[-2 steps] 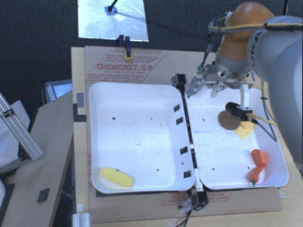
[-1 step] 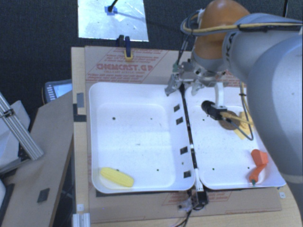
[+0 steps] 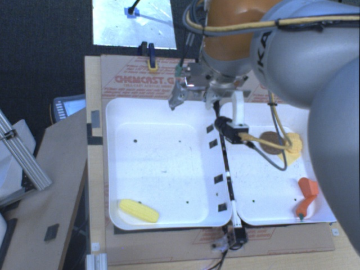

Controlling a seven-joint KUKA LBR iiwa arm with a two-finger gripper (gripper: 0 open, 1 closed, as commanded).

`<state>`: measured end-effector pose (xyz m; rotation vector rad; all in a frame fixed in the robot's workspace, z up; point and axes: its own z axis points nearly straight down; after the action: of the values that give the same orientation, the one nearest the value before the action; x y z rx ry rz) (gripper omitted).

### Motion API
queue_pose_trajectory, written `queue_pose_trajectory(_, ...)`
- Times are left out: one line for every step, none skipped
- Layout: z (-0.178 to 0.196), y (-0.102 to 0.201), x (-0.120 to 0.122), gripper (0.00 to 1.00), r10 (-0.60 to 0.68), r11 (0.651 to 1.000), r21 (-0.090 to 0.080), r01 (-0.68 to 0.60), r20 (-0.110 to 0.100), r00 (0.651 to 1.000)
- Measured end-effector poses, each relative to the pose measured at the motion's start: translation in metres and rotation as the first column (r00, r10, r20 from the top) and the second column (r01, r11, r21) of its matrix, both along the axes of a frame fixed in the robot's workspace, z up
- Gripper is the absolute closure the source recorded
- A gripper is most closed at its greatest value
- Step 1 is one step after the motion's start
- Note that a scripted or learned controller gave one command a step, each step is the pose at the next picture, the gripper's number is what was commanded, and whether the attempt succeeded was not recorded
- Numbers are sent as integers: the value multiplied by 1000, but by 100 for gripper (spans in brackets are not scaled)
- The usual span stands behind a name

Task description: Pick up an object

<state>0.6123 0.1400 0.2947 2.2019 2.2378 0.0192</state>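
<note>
A yellow corn cob lies in the front left corner of the left bin. In the right bin a brown round object rests against a yellow banana-like piece, and an orange carrot lies by the front right corner. My gripper hangs over the back edge of the left bin, near the divide between the bins. It is far from the corn and left of the brown object. Nothing shows in its grasp.
The big grey arm with its orange band covers the back and right of the right bin. A cardboard sheet lies under both bins. A shiny metal plate sits behind, and a blue-and-yellow clamp is at the cardboard's back edge.
</note>
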Motion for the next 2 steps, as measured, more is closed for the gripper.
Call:
queue_pose_trajectory(-79, 64, -46, 0, -6, 1000, -6, 6, -17, 1000)
queue_pose_trajectory(-123, -12, -8, 0, -21, 1000, -10, 21, -12, 1000)
